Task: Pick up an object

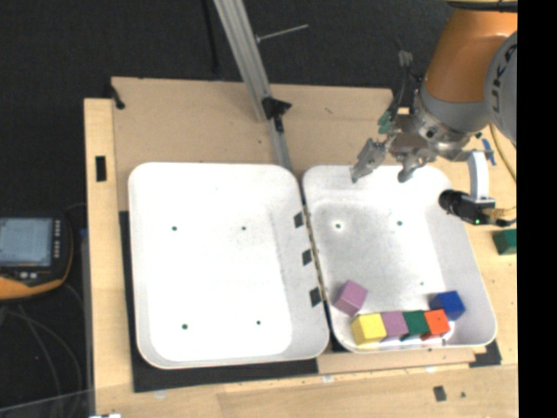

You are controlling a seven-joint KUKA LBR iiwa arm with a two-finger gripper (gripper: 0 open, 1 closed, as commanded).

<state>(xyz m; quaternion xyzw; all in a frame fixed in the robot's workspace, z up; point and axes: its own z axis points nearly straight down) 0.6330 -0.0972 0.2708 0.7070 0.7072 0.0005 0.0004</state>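
Light wooden tabletop [218, 116] stands on dark floor [52, 33]. A metal pole [248, 50] rises behind; possibly a handheld screen unit [30, 251] lies left.

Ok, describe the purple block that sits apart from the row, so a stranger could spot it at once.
Look in the right bin, at its near end where the coloured blocks gather. A row of blocks lies along the near wall; the lone purple block sits just behind that row's left end, above the yellow block, tilted and standing clear of the line.
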